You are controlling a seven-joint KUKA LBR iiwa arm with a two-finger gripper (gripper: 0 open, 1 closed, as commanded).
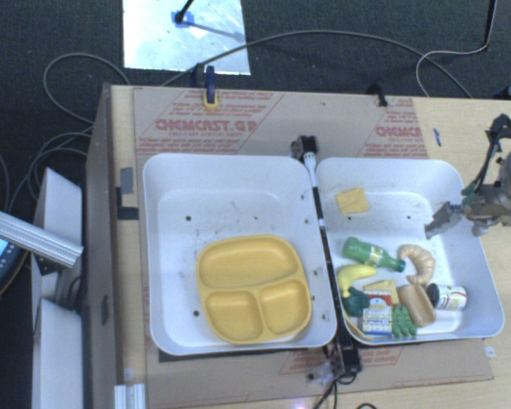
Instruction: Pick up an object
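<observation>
The right bin holds a pile of toy food along its near side: a green bottle, a banana, a tan croissant, a hot dog bun, a small can, a little carton and a green broccoli piece. A flat yellow cheese slice lies alone near the bin's far left. My gripper hangs over the right side of this bin, above and right of the croissant, with nothing seen in it.
A yellow divided plate lies in the left bin. A ridge separates the two bins. Cables run across the dark floor behind the bench, and a silver sheet lies there.
</observation>
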